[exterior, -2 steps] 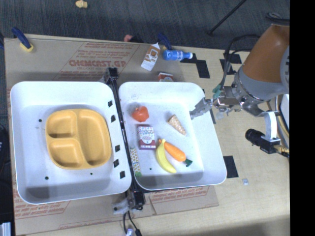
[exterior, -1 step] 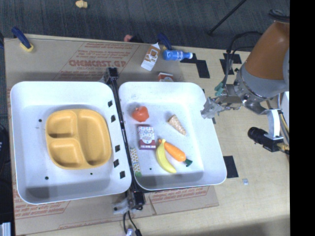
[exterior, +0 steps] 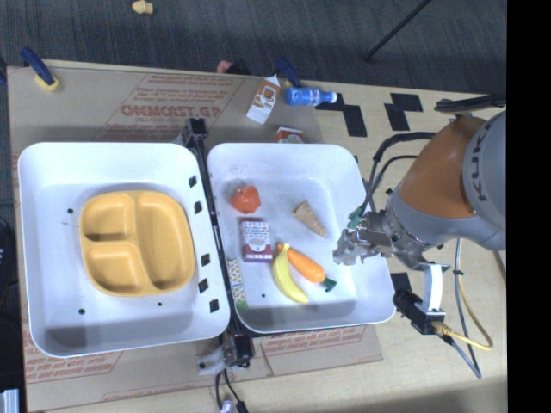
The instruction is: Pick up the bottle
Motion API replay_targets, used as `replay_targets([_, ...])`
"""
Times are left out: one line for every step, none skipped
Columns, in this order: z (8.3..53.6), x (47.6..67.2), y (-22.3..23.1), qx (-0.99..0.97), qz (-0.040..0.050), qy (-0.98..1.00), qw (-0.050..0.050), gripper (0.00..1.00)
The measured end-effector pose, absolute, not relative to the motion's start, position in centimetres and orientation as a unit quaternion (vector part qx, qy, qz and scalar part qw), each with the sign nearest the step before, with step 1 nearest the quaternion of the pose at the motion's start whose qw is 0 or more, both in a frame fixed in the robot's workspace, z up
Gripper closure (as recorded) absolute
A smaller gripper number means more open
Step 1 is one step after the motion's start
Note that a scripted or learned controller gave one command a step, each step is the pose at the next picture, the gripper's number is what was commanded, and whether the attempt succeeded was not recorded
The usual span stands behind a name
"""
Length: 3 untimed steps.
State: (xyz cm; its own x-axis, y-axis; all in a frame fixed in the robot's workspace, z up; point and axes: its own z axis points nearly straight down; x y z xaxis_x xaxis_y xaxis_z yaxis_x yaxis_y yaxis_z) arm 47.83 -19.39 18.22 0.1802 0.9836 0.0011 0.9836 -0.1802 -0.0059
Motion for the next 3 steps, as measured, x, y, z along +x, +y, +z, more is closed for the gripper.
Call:
replay_targets([18.9, 47.6, -16.0, -0.769, 0.0012, -0.64, 0.003, 1.0])
replay_targets([19.8, 47.6, -12.9, -0.698, 0.001, -0.716, 0.003, 1.0])
replay_targets([21.3, 47.6, -6.7, -0.597, 0.001, -0.803, 0.003, 1.0])
